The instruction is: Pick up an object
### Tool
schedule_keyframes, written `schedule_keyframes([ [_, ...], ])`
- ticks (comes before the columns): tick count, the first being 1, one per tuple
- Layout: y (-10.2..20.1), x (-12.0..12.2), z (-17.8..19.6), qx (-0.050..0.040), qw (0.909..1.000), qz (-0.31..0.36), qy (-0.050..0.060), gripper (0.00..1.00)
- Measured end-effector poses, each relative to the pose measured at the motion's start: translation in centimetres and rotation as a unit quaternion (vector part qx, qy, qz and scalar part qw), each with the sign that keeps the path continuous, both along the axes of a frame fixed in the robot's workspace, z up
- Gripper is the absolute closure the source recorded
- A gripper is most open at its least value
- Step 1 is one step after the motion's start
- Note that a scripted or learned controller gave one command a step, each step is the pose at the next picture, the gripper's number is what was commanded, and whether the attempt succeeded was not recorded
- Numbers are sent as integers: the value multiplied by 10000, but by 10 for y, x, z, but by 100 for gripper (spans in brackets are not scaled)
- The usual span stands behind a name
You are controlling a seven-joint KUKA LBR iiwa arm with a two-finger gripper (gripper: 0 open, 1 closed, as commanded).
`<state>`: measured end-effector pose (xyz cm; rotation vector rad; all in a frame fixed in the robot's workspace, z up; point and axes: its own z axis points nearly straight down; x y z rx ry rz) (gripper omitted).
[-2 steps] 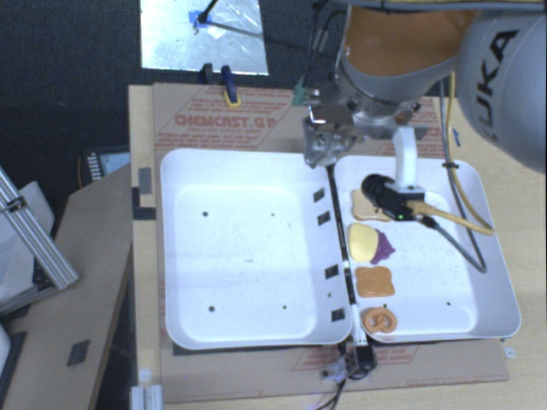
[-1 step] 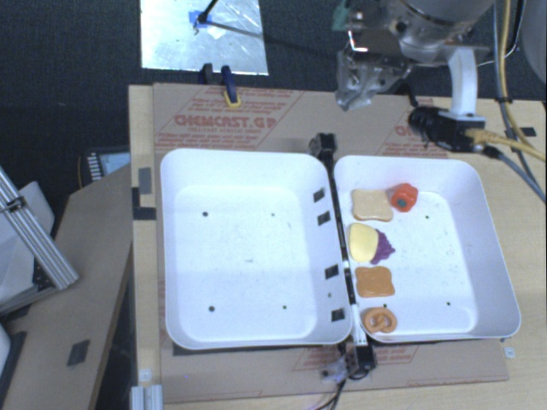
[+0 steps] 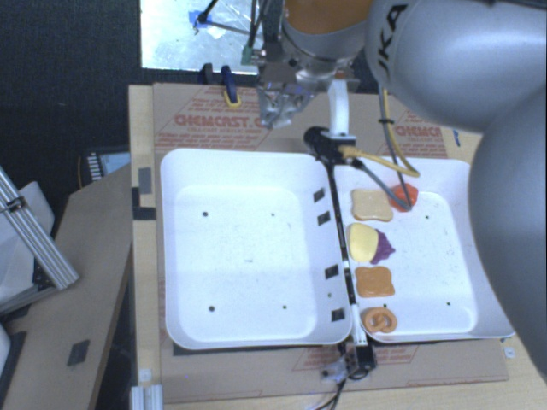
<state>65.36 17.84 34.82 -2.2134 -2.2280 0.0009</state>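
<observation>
End effector (image 3: pixel 278 109) hangs above the cardboard behind the left bin (image 3: pixel 184 229), at the far edge of the counter (image 3: pixel 102 229), well away from every candidate object; can't tell whether it's released or clenched, the tip is a blurred metallic mass at this angle, and nothing is visibly between it. All pickable items sit in the right bin (image 3: pixel 453 254), lined up along the divider wall: tan toast slice (image 3: pixel 372 204) at the far end, orange-red piece (image 3: pixel 404 196) just beside it and partly under a yellow cable (image 3: pixel 380 162), then yellow-and-purple piece (image 3: pixel 369 243), brown toast slice (image 3: pixel 374 281), and pretzel-like piece (image 3: pixel 379 319) nearest the camera. They look like toy food, so my guess is light, rigid or slightly rubbery, not fragile, smooth enough to slip under a pinch. All lie flat and low, so a top-down grasp gets little height to bite; edges are the only purchase. Closeness to the divider is the main problem: one finger may hit the wall. Best bet, I'd say, is the yellow-and-purple piece, which appears thickest; straddle it along the divider direction, not across. Avoid the orange-red piece, cable snag risk. Toast slices likely too thin and wide.
</observation>
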Motion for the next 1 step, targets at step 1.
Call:
schedule_keyframes([
  [1,56,-45,68,18,10000,12,-29,100],
])
